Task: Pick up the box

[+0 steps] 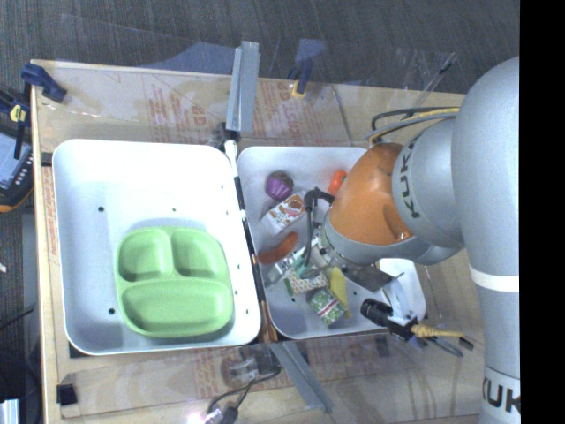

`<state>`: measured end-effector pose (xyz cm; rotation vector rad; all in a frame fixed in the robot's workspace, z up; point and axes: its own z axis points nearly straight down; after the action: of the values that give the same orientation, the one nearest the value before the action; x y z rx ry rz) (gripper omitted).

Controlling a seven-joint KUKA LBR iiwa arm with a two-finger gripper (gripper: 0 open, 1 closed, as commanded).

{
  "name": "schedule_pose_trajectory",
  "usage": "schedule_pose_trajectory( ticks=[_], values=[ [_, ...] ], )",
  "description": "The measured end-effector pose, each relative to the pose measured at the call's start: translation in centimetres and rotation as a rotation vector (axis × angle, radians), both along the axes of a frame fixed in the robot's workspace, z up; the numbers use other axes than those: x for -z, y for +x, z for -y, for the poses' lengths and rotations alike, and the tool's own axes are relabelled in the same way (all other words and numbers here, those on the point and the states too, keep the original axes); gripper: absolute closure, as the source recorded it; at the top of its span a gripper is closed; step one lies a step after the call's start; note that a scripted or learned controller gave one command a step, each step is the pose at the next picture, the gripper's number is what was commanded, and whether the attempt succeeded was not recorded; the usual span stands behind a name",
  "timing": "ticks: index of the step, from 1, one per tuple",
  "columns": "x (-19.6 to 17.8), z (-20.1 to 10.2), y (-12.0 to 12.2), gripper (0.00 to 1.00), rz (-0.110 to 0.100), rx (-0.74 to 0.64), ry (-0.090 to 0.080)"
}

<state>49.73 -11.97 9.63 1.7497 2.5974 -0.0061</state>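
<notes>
A small red-and-white printed box (pixel 288 210) lies tilted in the upper left part of the right bin (pixel 256 162). Two more small packets, one white-green (pixel 303 283) and one green (pixel 327 306), lie near the bin's front. My gripper (pixel 302 260) reaches down from under the orange wrist band (pixel 371 206) into the middle of this bin, just below the red-and-white box and beside a brown sausage-like piece (pixel 275 248). The wrist hides most of the gripper.
A purple round item (pixel 279 184) and an orange item (pixel 337 181) lie near the right bin's back wall. A yellow piece (pixel 339 283) sits by the green packet. The left bin (pixel 79 175) holds a green divided plate (pixel 175 283).
</notes>
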Motion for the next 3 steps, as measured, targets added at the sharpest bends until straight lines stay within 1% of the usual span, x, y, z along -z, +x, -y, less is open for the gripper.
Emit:
schedule_pose_trajectory(
  ticks=[1,2,3],
  values=[
    [-1.0,-0.1,0.1,1.00,0.001,-0.005,0.001],
    [-12.4,-1.2,-2.0,1.00,-0.006,-0.354,0.007],
    [-14.9,0.6,-2.0,1.00,-0.007,-0.681,0.004]
  ],
)
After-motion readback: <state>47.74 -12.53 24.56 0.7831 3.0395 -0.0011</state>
